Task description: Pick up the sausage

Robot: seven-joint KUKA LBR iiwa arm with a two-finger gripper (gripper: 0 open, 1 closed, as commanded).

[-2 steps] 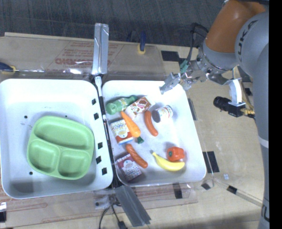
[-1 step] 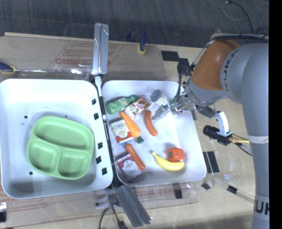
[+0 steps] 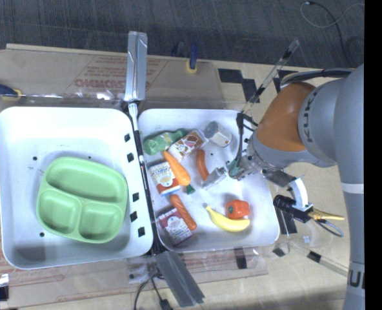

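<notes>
Your end effector (image 3: 224, 173) hangs low in the right bin (image 3: 259, 234), just right of the sausage (image 3: 202, 165) lying mid-bin beside the carrot (image 3: 177, 167), apparently lined up for a grasp; you cannot tell its grip state.

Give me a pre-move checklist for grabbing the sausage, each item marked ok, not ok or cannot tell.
1. Sausage in view in the right bin: ok.
2. Gripper near the target: ok, it sits just right of the sausage's lower end.
3. Sausage between the fingers: not ok, it lies beside them, not in them.
4. Finger opening: cannot tell, the tips are too blurred.
5. Room around the target: not ok, the carrot lies close on its left and a snack packet at its upper end.
6. Banana and red pepper away from the grasp: ok, they lie below it.
</notes>
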